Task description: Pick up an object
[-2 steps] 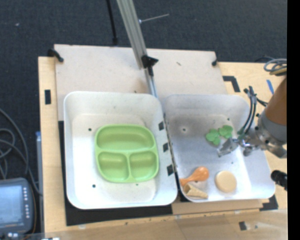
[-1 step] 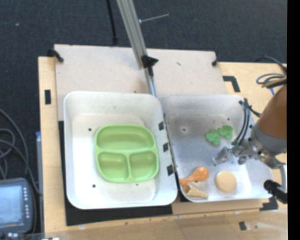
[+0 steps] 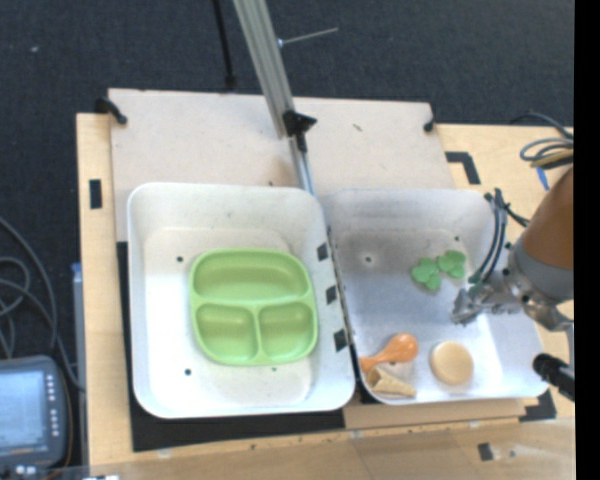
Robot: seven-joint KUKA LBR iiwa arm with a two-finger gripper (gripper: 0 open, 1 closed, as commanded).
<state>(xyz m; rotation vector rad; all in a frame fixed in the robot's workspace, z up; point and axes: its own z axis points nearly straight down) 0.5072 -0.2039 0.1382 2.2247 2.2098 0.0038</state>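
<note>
**Gripper down in the right bin, nothing in it that I can see**

So the pickable stuff is all in the right bin [image 3: 380,218]. There's a small green leafy-looking piece [image 3: 438,269] about mid-bin, a round tan disc [image 3: 452,363] near the front edge, and at the front left corner an orange spoon-shaped thing [image 3: 395,349] lying right against a beige cone-ish piece [image 3: 392,380].

The gripper [image 3: 467,306] sits low over the bin floor, between the green piece and the tan disc, just beside both but touching neither as far as I can see. Honestly can't tell whether the claw is spread or closed, it's too small and blurry. Nothing visible in it.

The arm [image 3: 552,230] comes in from the right edge, orange band showing.

The left bin [image 3: 155,218] holds a light green divided tray [image 3: 252,305] with three compartments, sitting flat around the middle.
</note>
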